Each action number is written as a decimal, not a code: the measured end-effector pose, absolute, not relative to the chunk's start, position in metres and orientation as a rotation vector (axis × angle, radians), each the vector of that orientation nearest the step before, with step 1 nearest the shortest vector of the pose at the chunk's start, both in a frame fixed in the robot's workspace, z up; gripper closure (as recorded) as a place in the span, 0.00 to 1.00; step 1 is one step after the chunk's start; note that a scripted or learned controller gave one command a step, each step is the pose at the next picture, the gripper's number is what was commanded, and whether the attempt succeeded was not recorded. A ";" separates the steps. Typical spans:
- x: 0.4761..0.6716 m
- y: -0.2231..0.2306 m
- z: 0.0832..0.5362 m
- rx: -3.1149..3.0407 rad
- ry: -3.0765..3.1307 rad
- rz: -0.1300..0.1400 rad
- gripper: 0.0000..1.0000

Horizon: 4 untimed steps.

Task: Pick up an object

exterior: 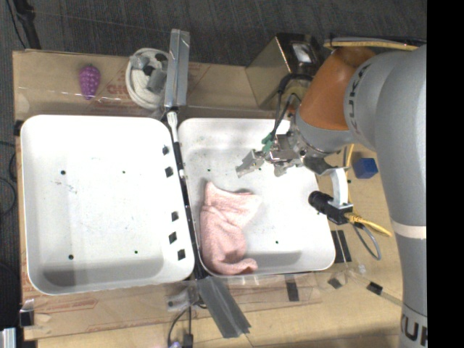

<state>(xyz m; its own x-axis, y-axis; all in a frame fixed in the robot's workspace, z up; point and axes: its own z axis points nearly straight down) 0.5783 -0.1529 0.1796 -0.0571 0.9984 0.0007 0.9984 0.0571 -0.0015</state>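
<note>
Right bin (312,249): pink cloth (225,227) occupies the lower-left floor against the divider wall, leaving bare floor to its right and above, where the gripper (250,164) and arm overhang; left bin (94,194) floor unobstructed.

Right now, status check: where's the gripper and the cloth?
Gripper over right bin, nothing between its fingers. Pink cloth lying crumpled by that bin's left wall, below the gripper in view. Nothing lying between them.

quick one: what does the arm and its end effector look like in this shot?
The arm is bulky, rounded and grey, with an orange band above the wrist and dark lettering partly visible on the shell. A thin pale stripe rings the lower link. The gripper is small, metallic grey, with green cabling at its base.
</note>
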 end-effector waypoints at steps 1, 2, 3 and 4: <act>0.598 -0.120 0.144 -2.136 -2.296 0.005 0.00; 0.554 -0.106 0.091 -2.096 -2.335 0.004 0.00; 0.597 -0.123 0.092 -2.150 -2.287 0.004 0.00; 0.566 -0.159 0.091 -1.966 -2.445 0.003 0.00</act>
